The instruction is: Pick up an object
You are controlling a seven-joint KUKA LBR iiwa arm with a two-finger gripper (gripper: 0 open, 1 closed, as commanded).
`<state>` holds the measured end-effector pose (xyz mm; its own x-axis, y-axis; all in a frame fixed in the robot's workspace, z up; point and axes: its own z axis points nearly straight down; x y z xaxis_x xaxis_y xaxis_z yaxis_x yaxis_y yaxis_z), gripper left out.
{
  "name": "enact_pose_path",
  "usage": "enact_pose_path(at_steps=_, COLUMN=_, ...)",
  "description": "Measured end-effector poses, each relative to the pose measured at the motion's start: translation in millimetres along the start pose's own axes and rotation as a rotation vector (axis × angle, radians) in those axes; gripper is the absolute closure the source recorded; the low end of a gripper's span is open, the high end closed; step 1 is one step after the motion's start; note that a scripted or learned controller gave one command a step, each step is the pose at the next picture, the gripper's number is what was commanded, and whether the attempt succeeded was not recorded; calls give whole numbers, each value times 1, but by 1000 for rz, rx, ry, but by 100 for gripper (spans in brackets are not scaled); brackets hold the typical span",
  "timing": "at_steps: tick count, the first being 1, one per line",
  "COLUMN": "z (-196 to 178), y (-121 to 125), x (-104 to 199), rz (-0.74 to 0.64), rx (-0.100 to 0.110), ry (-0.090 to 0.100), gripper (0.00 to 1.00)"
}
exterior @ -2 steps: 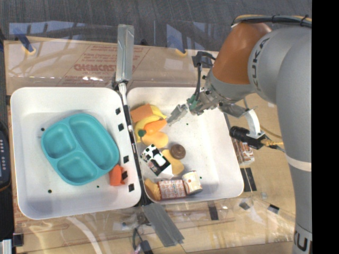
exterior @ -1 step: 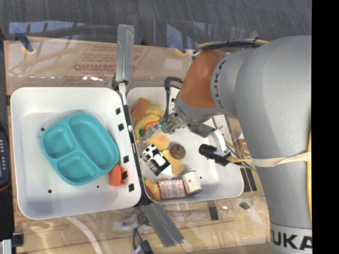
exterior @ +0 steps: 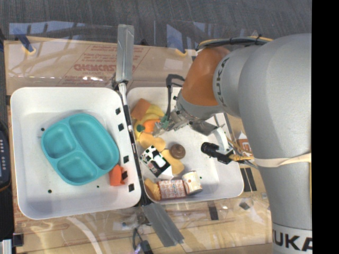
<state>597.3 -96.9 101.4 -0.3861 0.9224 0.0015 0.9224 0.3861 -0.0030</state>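
A counter [exterior: 63, 62] covered in tan board and clear sheeting stands on dark grey carpet [exterior: 106, 4] and carries two white bins divided by a grey metal strip [exterior: 124, 52]. The left bin [exterior: 26, 120] holds a teal divided plate [exterior: 79, 147], with an orange block [exterior: 115, 176] in the bin's near right corner. The arm [exterior: 265, 89] reaches over the right bin [exterior: 225, 187], and its gripper [exterior: 166, 123] hangs low toward that bin's far left corner; from this angle I cannot tell whether it is open or closed, and nothing can be seen in its grasp. A small orange object [exterior: 150, 126] lies just beside the gripper, toward the dividing strip, among yellow pieces [exterior: 153, 111] crowded along the bin's left wall. Nearer the front edge lie a black-and-white patterned box [exterior: 153, 159], a brown round piece [exterior: 177, 151], a small can [exterior: 192, 183] and a pinkish package [exterior: 170, 189], close together near the bin's near left corner.
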Motion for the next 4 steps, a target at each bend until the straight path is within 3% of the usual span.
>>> enact_pose_path(at_steps=1, z=0, y=0, x=0, rz=0, rx=0, ry=0, gripper=0)
enact_pose_path(at_steps=2, z=10, y=45, x=-44, rz=-52, rx=1, ry=0, gripper=0)
enact_pose_path(at_steps=3, z=10, y=48, x=-34, rz=37, rx=8, ry=-3, gripper=0)
enact_pose_path(at_steps=4, z=2, y=46, x=-30, rz=32, rx=19, ry=7, gripper=100)
